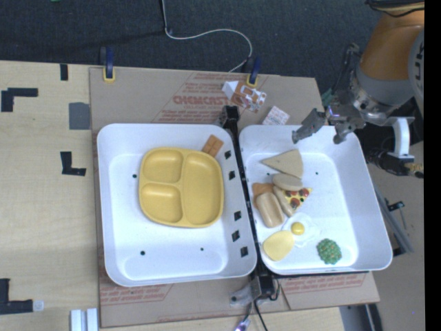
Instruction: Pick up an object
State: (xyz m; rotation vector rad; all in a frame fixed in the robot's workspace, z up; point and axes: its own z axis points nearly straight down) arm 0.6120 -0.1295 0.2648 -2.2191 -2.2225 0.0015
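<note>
Currently my gripper (pixel 322 127) hangs over the far right corner of the right bin (pixel 368 185), fingers spread apart with nothing between them. One finger (pixel 307 127) points toward the bin's far left; the other (pixel 340 133) sits nearer the right wall. Behind it my arm (pixel 389 54) reaches in from the right, grey wrist with the orange section above.

Nearest item below the gripper: a tan wedge of bread (pixel 284 163), lying flat in the middle of the right bin, apart from both fingers. Just beside it toward the near edge lies a small beige roll (pixel 287 182), touching a pizza slice (pixel 295 197) with red and yellow spots. Left of those, a hot dog bun (pixel 269 207) lies lengthwise, close to the bin's left wall. Nearer the near edge: a fried egg (pixel 298 227), a pale yellow oval piece (pixel 278 245), and a green broccoli head (pixel 329 251) in the near right corner.

Left bin (pixel 114 205): a yellow divided plate (pixel 182 187) sits about mid-bin, toward the right wall. A small orange-brown cracker (pixel 212 145) rests just beyond the plate's far right corner.

Both bins sit side by side on a cardboard sheet (pixel 172 95). Two clamps (pixel 107 65) hold its far edge; a white cable (pixel 207 34) runs beyond it.
</note>
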